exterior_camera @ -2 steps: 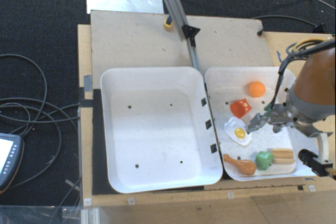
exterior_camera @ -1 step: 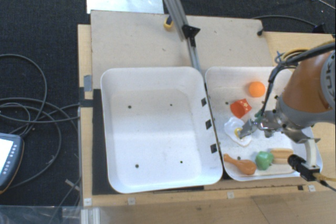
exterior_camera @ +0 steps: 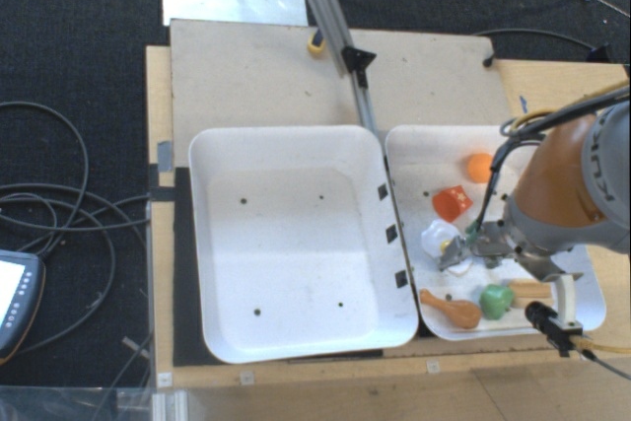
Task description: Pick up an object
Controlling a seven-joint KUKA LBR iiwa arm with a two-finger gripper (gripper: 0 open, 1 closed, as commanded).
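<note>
Two bins [exterior_camera: 286, 153]; five objects [exterior_camera: 453, 203].

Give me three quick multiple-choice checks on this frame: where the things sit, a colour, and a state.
1. Which bin holds the objects? A left B right C both
2. What colour is the ball? A orange B blue C black
3. Where is the gripper? A over the left bin B off the bench C low in the right bin

Answers: 1 B, the ball, red block and green piece all lie in the right bin. 2 A, it is plainly orange. 3 C, the gripper sits beside a clear white object.
</note>
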